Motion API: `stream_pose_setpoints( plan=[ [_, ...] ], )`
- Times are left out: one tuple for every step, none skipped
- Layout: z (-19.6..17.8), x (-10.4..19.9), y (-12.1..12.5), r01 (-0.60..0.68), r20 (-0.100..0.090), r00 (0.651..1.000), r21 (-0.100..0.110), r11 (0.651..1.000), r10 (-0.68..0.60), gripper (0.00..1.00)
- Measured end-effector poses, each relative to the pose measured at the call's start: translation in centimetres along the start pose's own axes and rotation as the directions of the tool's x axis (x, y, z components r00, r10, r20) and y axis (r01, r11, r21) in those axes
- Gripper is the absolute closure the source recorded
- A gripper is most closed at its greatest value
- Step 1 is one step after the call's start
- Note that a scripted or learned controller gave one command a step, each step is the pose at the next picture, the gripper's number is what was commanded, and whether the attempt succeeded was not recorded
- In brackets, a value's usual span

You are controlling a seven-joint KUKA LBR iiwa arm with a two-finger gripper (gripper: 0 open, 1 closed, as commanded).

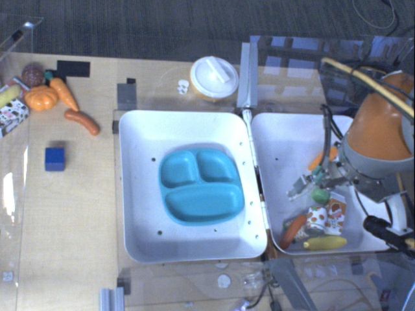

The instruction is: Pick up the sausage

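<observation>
A reddish-orange sausage (pixel 293 227) lies in the right bin (pixel 285 141) near its front left corner, slanted, beside a yellow item (pixel 325 242). My gripper (pixel 311 185) hangs over the middle of that bin, up and to the right of the sausage and apart from it. Right at the gripper sits a small green item (pixel 320 195). A second sausage-like piece (pixel 82 122) lies on the bench far to the left, outside the bins.
A printed carton (pixel 325 216) and an orange piece (pixel 318 159) share the right bin. The left bin (pixel 139 173) holds a blue divided tray (pixel 200 185). A white lid (pixel 214 76), a blue cube (pixel 55 159) and toy vegetables (pixel 45 94) lie on the bench.
</observation>
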State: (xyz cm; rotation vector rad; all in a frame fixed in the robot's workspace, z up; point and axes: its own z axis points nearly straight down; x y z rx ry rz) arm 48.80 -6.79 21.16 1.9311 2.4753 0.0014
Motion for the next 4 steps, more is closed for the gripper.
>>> stream_pose_setpoints(
  plan=[
    [7.9,-1.9,-0.6,0.094,-0.002,0.996,0.003,0.996,-0.094,0.00],
    [12.1,-2.3,-0.3,-0.157,0.000,0.988,-0.011,0.988,0.157,0.00],
    [12.1,-2.1,-0.2,-0.159,0.005,0.987,-0.012,0.987,0.159,0.00],
    [12.1,-1.9,0.1,-0.273,0.003,0.962,-0.019,0.962,0.274,0.00]
  ],
)
